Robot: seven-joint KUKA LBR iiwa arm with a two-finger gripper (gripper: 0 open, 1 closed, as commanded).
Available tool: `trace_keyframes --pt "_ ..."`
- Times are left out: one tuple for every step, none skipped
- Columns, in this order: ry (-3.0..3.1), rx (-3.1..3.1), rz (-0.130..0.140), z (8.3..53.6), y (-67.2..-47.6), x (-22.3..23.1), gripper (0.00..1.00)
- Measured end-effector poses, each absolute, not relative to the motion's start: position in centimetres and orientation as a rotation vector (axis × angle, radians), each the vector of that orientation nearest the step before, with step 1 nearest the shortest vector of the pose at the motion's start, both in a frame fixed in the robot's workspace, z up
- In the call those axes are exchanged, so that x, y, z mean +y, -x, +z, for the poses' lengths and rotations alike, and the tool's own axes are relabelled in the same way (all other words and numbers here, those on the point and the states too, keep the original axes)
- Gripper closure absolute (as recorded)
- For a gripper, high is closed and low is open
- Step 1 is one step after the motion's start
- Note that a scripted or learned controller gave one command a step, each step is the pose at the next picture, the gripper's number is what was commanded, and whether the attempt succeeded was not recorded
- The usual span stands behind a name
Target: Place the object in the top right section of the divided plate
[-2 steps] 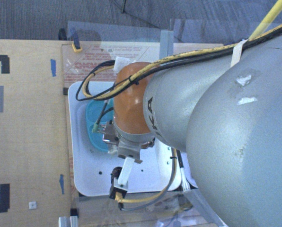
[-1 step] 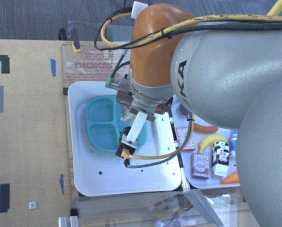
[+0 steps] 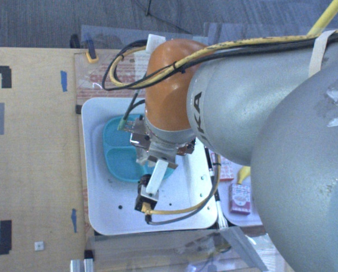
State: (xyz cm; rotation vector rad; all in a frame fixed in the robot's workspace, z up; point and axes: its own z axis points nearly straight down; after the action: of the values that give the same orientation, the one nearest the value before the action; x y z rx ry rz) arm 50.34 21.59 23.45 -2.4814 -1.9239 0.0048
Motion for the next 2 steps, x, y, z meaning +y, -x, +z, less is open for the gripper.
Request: trace_keyframes --pt "2.493 -1.912 0.001 30.3 -57.1 17.8 1.00" --pt "2.330 -2.105 0.004 21.0 -57.8 22.4 1.00"
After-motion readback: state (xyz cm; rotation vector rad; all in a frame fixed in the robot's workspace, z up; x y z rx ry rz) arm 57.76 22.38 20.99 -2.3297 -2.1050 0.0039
